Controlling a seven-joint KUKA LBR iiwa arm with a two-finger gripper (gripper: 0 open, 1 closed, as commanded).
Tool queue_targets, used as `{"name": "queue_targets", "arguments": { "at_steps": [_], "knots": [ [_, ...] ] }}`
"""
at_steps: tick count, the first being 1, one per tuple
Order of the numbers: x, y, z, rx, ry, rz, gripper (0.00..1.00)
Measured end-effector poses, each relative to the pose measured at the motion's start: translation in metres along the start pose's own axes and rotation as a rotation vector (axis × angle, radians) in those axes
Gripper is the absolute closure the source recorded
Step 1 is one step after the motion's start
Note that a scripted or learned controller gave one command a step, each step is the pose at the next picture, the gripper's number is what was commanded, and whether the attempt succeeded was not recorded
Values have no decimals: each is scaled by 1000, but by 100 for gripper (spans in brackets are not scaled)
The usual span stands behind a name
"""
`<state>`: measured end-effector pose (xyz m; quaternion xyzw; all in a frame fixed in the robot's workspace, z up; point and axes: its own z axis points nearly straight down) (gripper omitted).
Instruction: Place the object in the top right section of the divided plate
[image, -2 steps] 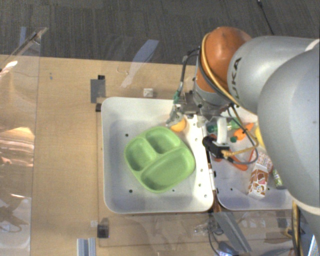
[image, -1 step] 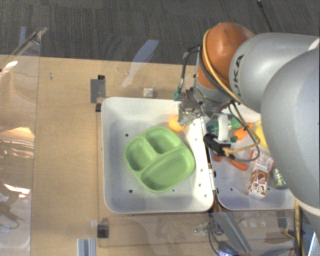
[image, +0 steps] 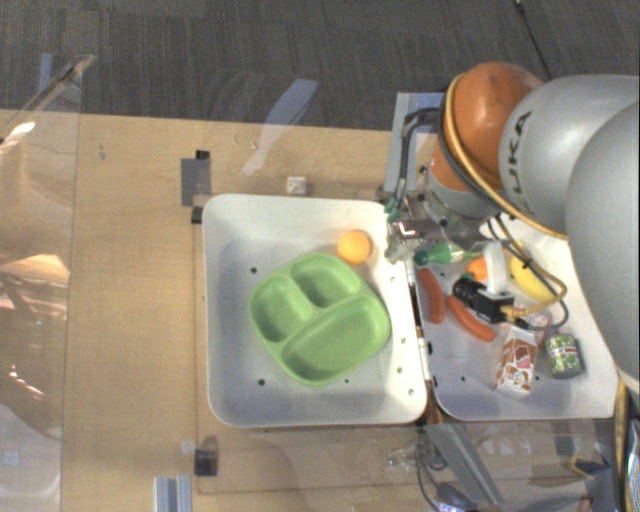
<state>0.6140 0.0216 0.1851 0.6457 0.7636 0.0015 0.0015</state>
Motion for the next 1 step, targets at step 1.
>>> {"name": "queue_targets", "arguments": {
  "at_steps": [1],
  "knots": [
    [42,9,-1,-2,0,-315,100]
  ]
}}
